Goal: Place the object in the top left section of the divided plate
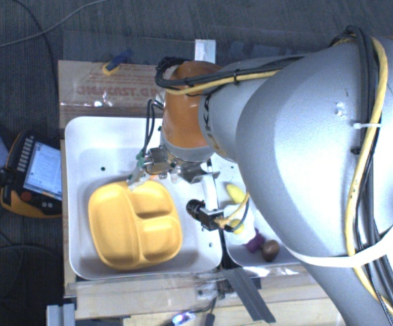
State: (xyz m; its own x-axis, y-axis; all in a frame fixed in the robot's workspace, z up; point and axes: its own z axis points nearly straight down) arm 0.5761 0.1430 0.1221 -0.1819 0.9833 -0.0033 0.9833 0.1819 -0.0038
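Desk (135, 291) carries two white bins side by side: left bin (81, 141), right bin (251, 263). Cardboard sheet (108, 87) lies flat behind the left bin.

Two white bins (81, 141), one yellow divided plate (134, 224), one banana (236, 195), one brown ball (270, 250).

Cardboard sheet (108, 87) behind the left bin: faded red print in one line, letters partly legible, looks like "…HEAST R…", not readable for sure. Pendant (37, 175) left of the bench: lit screen, its text too small to read. White tag (204, 49) at the bench's far edge: no legible marks.
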